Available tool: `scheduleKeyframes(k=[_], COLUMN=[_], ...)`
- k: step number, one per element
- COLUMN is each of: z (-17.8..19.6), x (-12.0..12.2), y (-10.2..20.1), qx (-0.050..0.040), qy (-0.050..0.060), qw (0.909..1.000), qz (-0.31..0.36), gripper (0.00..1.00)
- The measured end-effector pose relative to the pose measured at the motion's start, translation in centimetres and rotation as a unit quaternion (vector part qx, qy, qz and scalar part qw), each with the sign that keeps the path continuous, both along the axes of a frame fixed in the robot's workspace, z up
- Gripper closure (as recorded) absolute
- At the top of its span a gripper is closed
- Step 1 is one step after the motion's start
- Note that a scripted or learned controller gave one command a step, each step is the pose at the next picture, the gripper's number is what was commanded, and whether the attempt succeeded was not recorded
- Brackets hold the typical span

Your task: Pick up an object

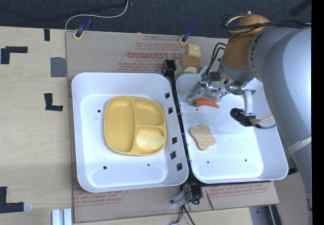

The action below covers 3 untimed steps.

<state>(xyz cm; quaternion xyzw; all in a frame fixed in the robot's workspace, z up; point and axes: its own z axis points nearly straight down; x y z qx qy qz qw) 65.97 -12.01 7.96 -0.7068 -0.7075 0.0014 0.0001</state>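
Camera view: two bins side by side.
Gripper (201, 95): low in right bin (263, 165), finger state cannot tell.
Carrot (207, 103): touching gripper.
Bread (202, 137): right bin, nearer.
Tray (134, 125): left bin (86, 117).

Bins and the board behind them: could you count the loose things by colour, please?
Yellow: 2, the tray in the left bin and the block behind the bins.
Tan: 2, the bread in the right bin and the block.
Orange: 1, the carrot at the gripper.
Total: 5.
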Motion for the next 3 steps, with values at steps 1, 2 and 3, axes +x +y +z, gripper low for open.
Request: scheduleKeyframes(k=[1, 2, 3], z=[0.5, 1.5, 1.5], x=[0.9, 0.9, 0.9], y=[0.6, 0.7, 0.7], qx=[0.0009, 0.0009, 0.0008], qy=[-0.001, -0.001, -0.001], qw=[1.0000, 1.0000, 1.0000], qz=[0.000, 0.001, 0.001], gripper=[0.00, 1.00, 0.00])
